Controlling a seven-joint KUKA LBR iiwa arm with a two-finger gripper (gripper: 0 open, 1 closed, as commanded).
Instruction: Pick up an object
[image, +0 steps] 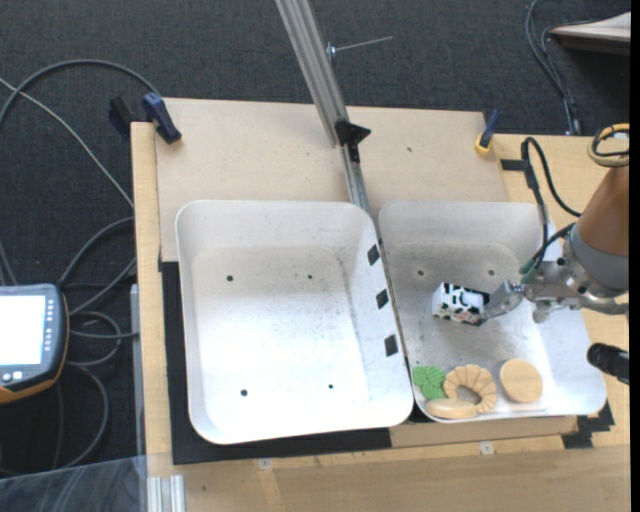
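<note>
In the right bin (420, 232), three items line the near wall (perhaps overlapping), a fourth (461, 303) behind.

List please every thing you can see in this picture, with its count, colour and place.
left bin: 1, white, left half of bench
right bin: 1, white, right half of bench
cow toy: 1, black and white, middle of right bin
green piece: 1, green, right bin's near left corner
croissant: 1, tan, right bin's near edge
round biscuit: 1, tan, right of croissant
handheld screen: 1, orange-edged, far left
gripper: 1, grey, beside cow toy
</note>
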